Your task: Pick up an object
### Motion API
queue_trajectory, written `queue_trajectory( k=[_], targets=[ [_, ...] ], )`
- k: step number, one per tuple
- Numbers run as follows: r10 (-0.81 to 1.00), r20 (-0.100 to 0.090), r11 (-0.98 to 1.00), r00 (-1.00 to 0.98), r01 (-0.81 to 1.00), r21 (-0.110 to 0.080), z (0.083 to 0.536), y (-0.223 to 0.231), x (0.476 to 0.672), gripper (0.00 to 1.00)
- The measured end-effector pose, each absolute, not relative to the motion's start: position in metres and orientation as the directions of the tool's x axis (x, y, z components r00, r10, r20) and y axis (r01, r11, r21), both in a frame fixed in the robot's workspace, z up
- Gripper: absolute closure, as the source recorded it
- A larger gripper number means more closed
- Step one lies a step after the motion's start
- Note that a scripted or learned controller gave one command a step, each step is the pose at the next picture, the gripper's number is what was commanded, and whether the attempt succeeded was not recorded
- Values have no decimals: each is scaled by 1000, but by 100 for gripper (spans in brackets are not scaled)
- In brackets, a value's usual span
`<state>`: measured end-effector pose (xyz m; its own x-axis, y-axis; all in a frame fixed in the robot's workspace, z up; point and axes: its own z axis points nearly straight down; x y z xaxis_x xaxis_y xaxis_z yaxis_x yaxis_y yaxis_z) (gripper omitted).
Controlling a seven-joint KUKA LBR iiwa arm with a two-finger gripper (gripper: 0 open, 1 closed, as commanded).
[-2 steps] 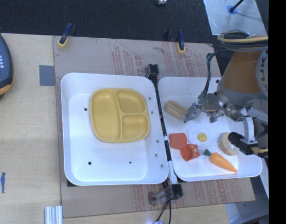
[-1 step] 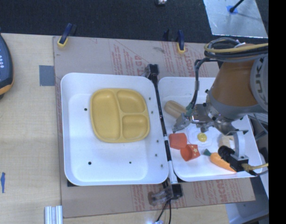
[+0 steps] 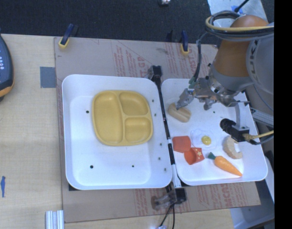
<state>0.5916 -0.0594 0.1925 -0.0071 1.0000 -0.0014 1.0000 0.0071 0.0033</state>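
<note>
Gripper (image 3: 186, 99) in right bin (image 3: 260, 173), fingers apart just above tan bread roll (image 3: 179, 113), roll's long axis left-right, carrot (image 3: 227, 165) pointing lower right

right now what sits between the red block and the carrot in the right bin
In the camera view, a red piece with yellow spots lies between the red block and the carrot.

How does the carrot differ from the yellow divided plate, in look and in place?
The carrot is orange, slim and pointed; the yellow divided plate is broad, flat and split into three compartments. The carrot lies in the right bin, the plate in the left bin. Both rest untouched on white bin floors.
</note>
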Motion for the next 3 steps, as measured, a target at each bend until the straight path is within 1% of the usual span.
queue_trajectory(
  k=[1, 2, 3],
  targets=[
    [1000, -1, 3, -3, 1000, -4, 111, -95, 609, 0],
    [1000, -1, 7, -7, 1000, 1, 92, -97, 646, 0],
    [1000, -1, 8, -8, 1000, 0, 93, -98, 657, 0]
  ],
)
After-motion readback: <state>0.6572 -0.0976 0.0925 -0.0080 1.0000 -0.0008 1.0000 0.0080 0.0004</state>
